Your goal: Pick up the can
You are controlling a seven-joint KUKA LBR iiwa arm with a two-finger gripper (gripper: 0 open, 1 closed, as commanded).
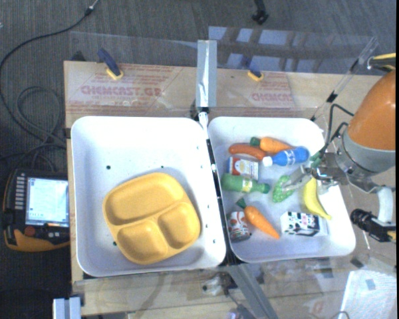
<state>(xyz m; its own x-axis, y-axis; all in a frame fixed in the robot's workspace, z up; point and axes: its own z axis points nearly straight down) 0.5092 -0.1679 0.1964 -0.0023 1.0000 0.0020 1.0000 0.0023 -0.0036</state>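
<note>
The can (239, 225) stands in the right bin (332, 248), near its front left corner, well to the left of the gripper (317, 173) and nearer the camera. A carrot (261, 222) lies just beside it on the gripper's side. A banana (313, 200) lies right below the gripper and a green bottle (245, 184) to its left. Whether the gripper is wide or narrow cannot be told. A yellow tray (151, 216) sits in the left bin (93, 145).
</note>
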